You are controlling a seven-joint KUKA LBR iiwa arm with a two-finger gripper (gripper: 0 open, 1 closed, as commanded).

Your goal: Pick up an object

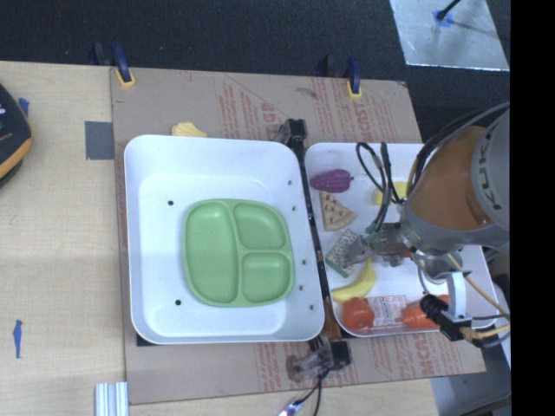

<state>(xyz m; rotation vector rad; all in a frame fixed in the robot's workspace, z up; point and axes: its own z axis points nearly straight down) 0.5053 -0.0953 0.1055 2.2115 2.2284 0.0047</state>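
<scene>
i can't tell the pincer state w/ the wrist over it, and w/ banana and pizza slice crowded close, it could nudge 'em and miss.

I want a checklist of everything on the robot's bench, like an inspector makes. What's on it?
Surface: cardboard sheet clamped on a wooden bench.
Job's things: right bin holds a purple toy, pizza slice, banana, tomato and a packet.
Clutter: green tray in the left bin; yellow thing behind that bin.
Grippers: gripper low over the right bin, fingers hidden by the arm.
Cables: black cables loop beside the arm.
Surroundings: dark floor, orange-black object at the left edge.
</scene>
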